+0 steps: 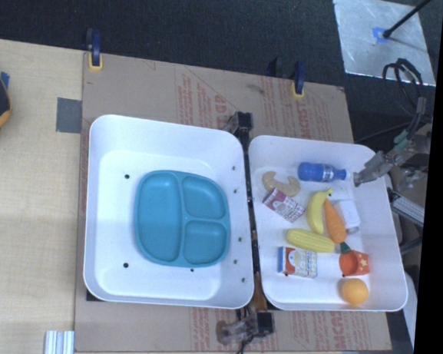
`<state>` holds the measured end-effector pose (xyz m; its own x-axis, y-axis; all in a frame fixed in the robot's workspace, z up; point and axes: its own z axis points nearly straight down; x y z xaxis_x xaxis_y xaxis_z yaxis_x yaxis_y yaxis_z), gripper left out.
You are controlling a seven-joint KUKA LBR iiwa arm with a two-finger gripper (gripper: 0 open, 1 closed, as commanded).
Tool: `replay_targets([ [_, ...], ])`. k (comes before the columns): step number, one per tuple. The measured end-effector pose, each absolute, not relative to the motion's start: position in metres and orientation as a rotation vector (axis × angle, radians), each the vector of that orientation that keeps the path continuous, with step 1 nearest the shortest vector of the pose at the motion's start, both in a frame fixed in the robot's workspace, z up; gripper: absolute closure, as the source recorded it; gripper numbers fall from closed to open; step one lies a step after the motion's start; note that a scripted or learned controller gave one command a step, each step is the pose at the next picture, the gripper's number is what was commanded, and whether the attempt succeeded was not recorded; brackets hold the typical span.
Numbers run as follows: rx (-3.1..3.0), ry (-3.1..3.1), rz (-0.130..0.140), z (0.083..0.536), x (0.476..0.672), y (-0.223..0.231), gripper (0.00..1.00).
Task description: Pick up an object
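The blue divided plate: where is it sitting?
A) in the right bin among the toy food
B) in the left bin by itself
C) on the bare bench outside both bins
B: the blue divided plate lies alone in the left bin; the toy food is in the right bin.

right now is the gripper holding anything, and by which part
Nothing is held. The gripper sits at the right bin's upper right edge, just right of the blue bottle, with no object between its fingers.
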<state>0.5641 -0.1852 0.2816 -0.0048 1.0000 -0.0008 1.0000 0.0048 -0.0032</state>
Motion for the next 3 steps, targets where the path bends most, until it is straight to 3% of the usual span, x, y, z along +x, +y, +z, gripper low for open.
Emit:
replay_targets([
  [1,-2.223,-2.231,-0.008,0.124,0.566,-0.145,0.0],
  [2,-2.214,-2.227,0.003,0.11,0.562,-0.162,0.0],
  [3,-2.198,-2.225,-0.023,0.096,0.62,-0.194,0.0],
])
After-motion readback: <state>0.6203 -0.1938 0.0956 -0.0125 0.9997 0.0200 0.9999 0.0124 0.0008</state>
